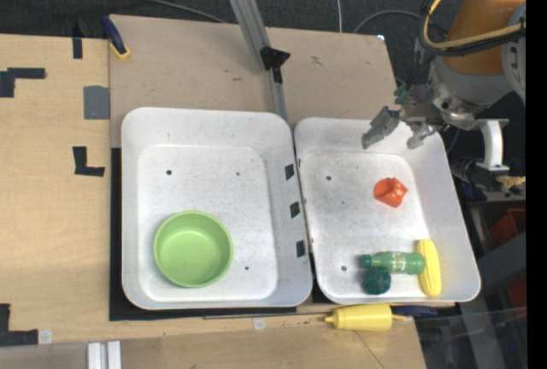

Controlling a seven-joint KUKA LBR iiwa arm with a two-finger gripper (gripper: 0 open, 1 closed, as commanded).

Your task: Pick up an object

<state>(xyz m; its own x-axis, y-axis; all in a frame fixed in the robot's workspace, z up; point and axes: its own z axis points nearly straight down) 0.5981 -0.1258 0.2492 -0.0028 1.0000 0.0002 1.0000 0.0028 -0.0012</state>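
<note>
Camera view: open, empty jaws (398,131) above right bin (457,188) holding four objects; left bin (137,154), one green bowl (193,248).

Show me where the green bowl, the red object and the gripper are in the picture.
green bowl (193,248): camera view, the middle of its inside, in the left bin.
red object (390,192): camera view, its top face, in the right bin.
gripper (398,135): camera view, midway between its two open fingertips, above the right bin's far edge.

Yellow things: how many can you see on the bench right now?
2. A yellow banana-shaped piece lies in the right bin's near right corner, beside the green bottle. A yellow bottle lies outside, on the bench just in front of that bin. Nothing appears hidden.
</note>
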